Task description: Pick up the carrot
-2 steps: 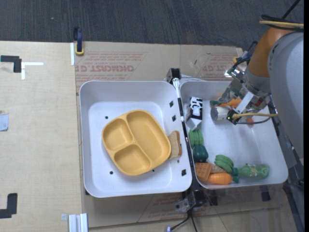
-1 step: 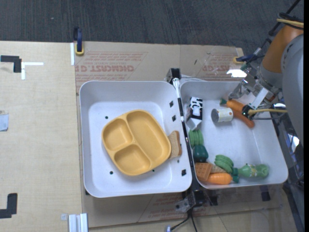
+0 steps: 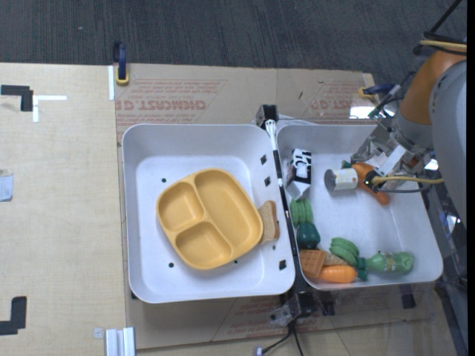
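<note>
Hovering gripper (image 3: 369, 175) over right bin (image 3: 415, 232) beside orange piece (image 3: 365, 175); finger state unclear; carrot (image 3: 338, 274) at front.

Carrot (image 3: 338, 274) in right bin (image 3: 415, 228)

beside the gripper (image 3: 369, 175) an orange carrot (image 3: 369, 177) and a white-grey can (image 3: 342, 179) are showing; farther off, a yellow divided plate (image 3: 208, 218) is lying in a white bin (image 3: 141, 221), green vegetables (image 3: 303, 224) in the other.
</note>
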`<action>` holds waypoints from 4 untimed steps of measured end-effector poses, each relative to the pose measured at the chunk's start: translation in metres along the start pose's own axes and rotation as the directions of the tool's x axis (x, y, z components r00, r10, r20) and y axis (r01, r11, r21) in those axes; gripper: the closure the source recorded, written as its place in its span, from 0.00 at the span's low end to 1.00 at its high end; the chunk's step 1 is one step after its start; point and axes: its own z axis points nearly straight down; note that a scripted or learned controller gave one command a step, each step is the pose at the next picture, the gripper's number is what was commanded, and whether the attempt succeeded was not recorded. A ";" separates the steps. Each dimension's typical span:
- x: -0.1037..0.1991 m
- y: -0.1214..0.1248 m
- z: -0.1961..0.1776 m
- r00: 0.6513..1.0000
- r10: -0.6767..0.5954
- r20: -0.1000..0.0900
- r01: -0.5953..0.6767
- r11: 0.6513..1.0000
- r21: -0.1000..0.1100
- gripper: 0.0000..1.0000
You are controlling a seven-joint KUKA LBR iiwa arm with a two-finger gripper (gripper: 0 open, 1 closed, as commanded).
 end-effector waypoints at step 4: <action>-0.083 -0.127 -0.004 0.933 0.359 -0.022 -0.359 0.933 -0.017 0.00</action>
